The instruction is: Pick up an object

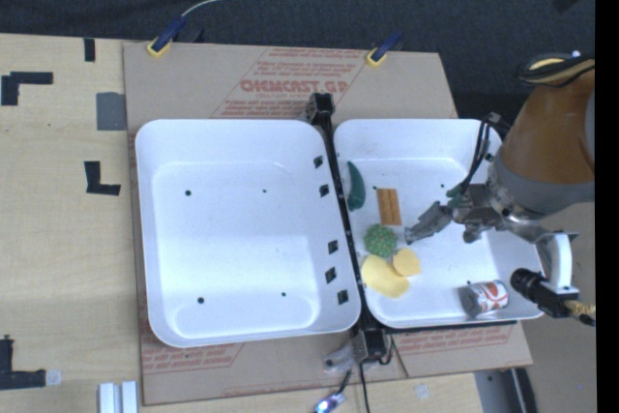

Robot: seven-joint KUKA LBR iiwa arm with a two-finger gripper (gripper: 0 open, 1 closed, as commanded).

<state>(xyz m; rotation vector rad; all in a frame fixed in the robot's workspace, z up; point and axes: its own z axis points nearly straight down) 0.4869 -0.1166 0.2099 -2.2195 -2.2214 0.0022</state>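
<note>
Five objects in right bin point(426, 135) | gripper point(418, 232) over bin middle, jaw state not discernible | nearest pick: green broccoli-like piece point(381, 240), just left of the tip and slightly below it in view

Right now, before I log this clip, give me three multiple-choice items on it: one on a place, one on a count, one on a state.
1. Where does the can lie?
A. left bin
B. right bin, near corner
C. on the cardboard

2. How many yellow pieces lie by the green piece?
A. none
B. two
C. five

3. What is the hand doing?
A. hanging over the right bin with nothing seen in it
B. lifting the can
C. resting in the left bin

Answers: 1 B, the can sits in the right bin's near right corner. 2 B, two yellow pieces lie just below the green one. 3 A, the hand is above bare bin floor right of the green piece.
</note>
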